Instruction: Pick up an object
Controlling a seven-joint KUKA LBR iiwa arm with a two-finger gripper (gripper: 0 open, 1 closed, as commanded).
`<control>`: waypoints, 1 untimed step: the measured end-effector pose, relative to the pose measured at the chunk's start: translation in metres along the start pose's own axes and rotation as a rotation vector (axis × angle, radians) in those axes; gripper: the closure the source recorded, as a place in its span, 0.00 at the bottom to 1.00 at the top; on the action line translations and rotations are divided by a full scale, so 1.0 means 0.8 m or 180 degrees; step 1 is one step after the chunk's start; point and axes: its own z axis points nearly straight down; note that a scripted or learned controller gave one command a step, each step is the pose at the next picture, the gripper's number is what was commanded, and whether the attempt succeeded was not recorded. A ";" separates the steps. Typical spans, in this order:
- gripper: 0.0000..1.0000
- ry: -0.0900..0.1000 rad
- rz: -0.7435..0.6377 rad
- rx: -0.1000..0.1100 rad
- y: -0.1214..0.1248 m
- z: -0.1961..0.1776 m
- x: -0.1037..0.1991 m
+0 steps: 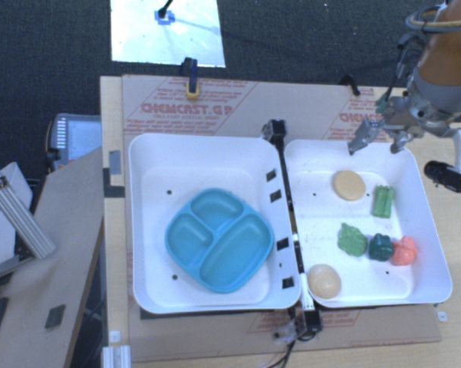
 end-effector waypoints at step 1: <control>0.00 -0.0005 -0.0006 -0.0036 0.003 -0.009 0.000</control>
